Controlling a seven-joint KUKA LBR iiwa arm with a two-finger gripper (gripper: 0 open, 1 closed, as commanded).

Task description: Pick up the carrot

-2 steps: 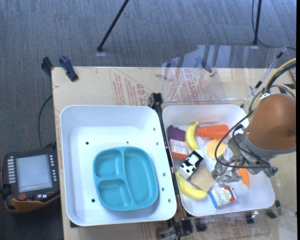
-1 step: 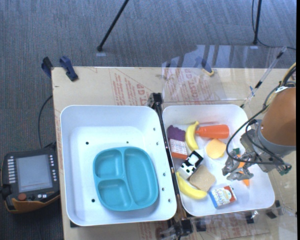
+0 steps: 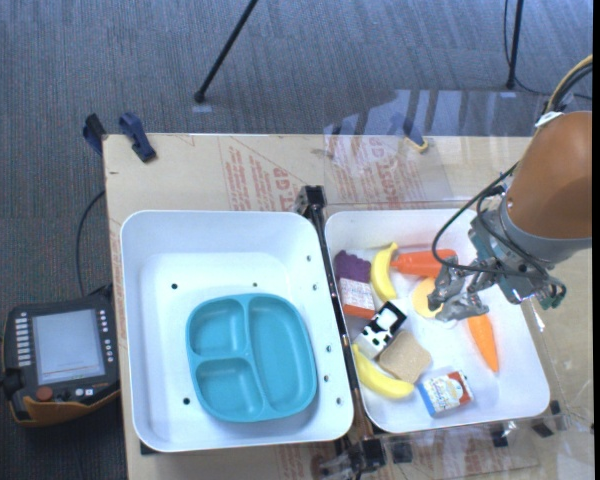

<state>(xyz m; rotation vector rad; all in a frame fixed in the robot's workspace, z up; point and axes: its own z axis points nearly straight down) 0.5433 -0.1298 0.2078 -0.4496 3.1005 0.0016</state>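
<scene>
Over the right-hand shallow white bin [image 3: 536, 388], the grey arm with its orange band reaches in from the right, and its two-finger gripper [image 3: 454, 303] hangs low above the bin's middle. Whether the jaws are apart or together cannot be told from this slanted view; the metal parts blur together there. Just beside the gripper, to its lower right, lies the tapered orange carrot [image 3: 484, 341], resting on the bin floor with its thin end pointing toward the near edge. Nothing is visibly caught between the gripper's tips, though the carrot's upper end sits very close to them.

A pale yellow round piece [image 3: 423, 300] lies partly under the gripper on its left. Further left, a curved yellow banana [image 3: 382, 271] stands beside a second orange-red carrot-like piece [image 3: 420, 262] near the bin's far side. A purple lump [image 3: 352, 266] and a small red-and-white packet [image 3: 357, 297] rest against the left wall. A black-and-white cow-patterned block [image 3: 382, 329] lies near the centre, touching a tan slice of toy bread [image 3: 406, 357]. Another yellow banana [image 3: 380, 379] curves along the near-left corner, and a small carton with blue and orange print [image 3: 446, 392] lies near the front wall.

The left white bin [image 3: 150, 268] holds a turquoise plastic divided plate [image 3: 250, 356]. A handheld control pendant with a grey screen [image 3: 60, 353] rests on the floor to the bench's left.
</scene>
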